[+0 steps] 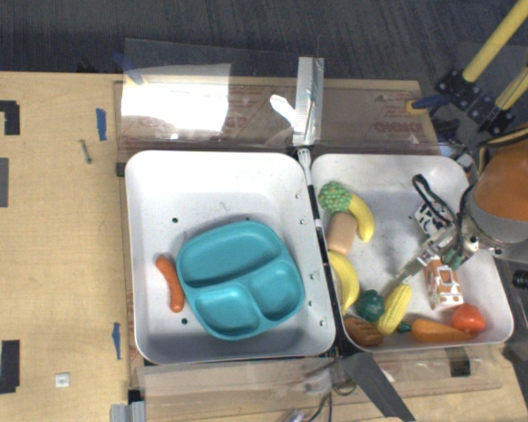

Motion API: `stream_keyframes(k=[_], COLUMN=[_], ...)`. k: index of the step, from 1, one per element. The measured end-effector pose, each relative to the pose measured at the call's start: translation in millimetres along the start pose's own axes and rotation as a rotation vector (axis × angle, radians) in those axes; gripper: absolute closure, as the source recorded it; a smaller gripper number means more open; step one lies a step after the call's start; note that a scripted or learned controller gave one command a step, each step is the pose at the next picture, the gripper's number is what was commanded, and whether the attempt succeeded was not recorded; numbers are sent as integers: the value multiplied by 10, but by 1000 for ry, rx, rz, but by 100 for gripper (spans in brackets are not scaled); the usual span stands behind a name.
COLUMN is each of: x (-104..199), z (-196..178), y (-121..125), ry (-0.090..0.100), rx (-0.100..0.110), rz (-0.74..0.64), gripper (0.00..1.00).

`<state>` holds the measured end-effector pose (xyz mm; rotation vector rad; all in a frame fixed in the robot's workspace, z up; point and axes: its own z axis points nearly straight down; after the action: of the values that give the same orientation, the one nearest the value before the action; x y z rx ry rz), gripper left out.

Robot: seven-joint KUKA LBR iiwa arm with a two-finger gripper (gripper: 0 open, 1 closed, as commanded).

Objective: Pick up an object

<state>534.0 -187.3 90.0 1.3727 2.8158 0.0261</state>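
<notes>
- Camera view: two white bins side by side; left bin holds a teal divided plate and an orange sausage-like piece just beside the plate's left edge.
- Right bin holds a cluster of toy food: a green bumpy piece touching a banana, a tan piece, a second banana, a corn cob, a dark green piece, a brown piece, a carrot, a tomato.
- Gripper low over the right bin, just above a small white-and-orange carton. Cannot tell how wide it is set, nor whether anything is in it.
- Likely target: the carton, near the bin's right wall, touching or almost touching the tomato.
- Handling, judged: light, hollow, stiff-sided, probably smooth plastic; a hard squeeze should not hurt it, but it may slip or tip.
- Hold: across the two flat long sides, mid-height, away from the tapered top.
- Risk: tomato and carrot crowd the lower end; a finger could land on them.
</notes>
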Motion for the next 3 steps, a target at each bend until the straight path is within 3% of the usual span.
stream_keyframes(k=[1, 2, 3], x=[402, -17, 24], z=[3, -93, 0], y=[-83, -220, -621], ry=[-11, -4, -9], rx=[9, 16, 12], rz=[117, -166, -159], gripper=[0, 0, 0])
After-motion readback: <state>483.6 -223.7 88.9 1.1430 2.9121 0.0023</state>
